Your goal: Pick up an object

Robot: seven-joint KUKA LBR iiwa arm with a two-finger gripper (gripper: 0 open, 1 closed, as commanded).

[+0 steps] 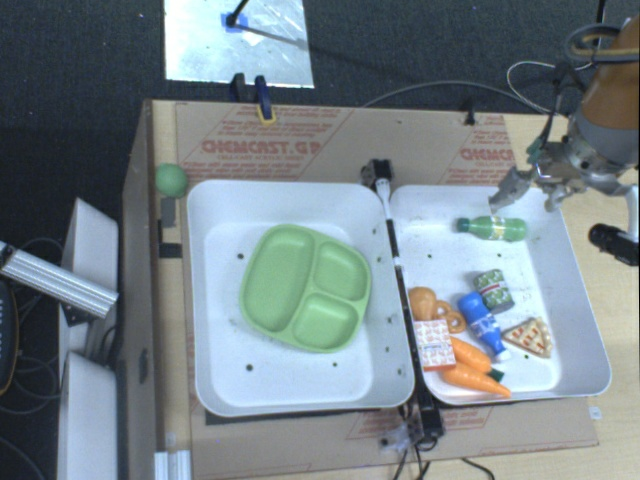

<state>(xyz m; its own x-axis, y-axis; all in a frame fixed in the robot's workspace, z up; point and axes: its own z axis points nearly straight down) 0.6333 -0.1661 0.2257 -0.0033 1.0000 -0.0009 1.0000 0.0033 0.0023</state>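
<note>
The right bin holds a green bottle lying on its side near the back. Further forward lie a small green-and-white can, a blue bottle, a pizza slice, two carrots, a brown pastry and a red-and-white box. My gripper hangs over the bin's back right corner, just above and to the right of the green bottle. Its fingers are spread open with nothing between them.
The left bin holds a green divided plate. A green ball sits on the bench by that bin's back left corner. Cables run across the bench behind the right bin.
</note>
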